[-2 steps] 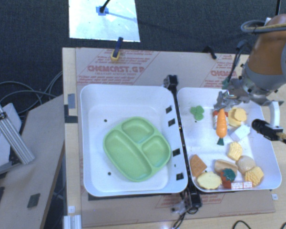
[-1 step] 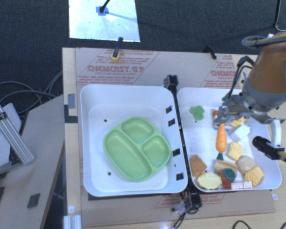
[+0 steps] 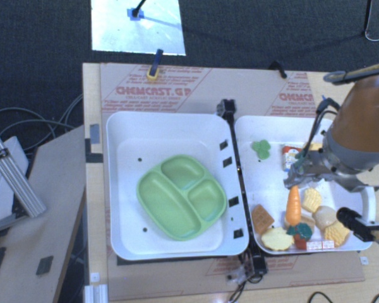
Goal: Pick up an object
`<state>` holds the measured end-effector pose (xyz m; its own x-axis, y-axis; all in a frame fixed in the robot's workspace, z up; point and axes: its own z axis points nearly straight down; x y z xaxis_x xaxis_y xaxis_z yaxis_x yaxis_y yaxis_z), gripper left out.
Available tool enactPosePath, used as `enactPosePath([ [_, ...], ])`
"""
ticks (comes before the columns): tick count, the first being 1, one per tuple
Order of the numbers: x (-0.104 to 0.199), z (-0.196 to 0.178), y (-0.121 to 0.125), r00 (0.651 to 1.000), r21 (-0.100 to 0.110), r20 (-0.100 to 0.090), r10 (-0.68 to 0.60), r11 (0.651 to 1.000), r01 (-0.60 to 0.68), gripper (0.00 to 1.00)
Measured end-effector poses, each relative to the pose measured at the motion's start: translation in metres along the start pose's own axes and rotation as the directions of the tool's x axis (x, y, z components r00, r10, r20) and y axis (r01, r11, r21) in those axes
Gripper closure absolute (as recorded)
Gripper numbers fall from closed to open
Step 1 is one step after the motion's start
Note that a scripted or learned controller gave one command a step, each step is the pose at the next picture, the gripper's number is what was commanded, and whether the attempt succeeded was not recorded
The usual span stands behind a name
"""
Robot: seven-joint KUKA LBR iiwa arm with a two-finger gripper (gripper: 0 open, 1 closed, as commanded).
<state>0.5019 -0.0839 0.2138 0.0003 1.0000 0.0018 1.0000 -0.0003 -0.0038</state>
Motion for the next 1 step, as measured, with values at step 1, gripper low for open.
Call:
enactPosePath([
  [1, 0.0124, -0.0005, -0.0153, 1.0, -0.002, 0.001, -0.004, 1.0, 0.004, 1.0],
])
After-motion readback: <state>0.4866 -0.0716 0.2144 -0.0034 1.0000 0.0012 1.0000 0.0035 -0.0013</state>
